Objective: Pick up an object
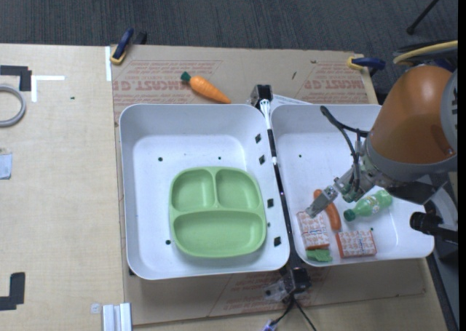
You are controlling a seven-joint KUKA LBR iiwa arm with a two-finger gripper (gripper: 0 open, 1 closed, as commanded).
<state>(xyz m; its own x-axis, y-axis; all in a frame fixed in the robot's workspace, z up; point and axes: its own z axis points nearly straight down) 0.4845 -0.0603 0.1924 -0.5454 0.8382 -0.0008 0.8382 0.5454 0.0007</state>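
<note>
In the right bin (291,144) lie a small orange carrot (333,215), a green bottle (369,204) on its side, two red-and-white snack packets (314,228) (357,243) and a small green item (318,254). My gripper (324,204) reaches down from the orange-banded wrist (411,122) and is low over the near part of this bin. Its tip sits right at the carrot's upper end, just left of the bottle. Nothing is visibly lifted off the bin floor.
The left bin (145,148) holds a green divided plate (217,211). A second carrot (206,88) lies on the cardboard behind the bins. A blue clamp (121,44) sits at the cardboard's far left corner. The bins' shared wall (271,169) runs close to the left of the gripper.
</note>
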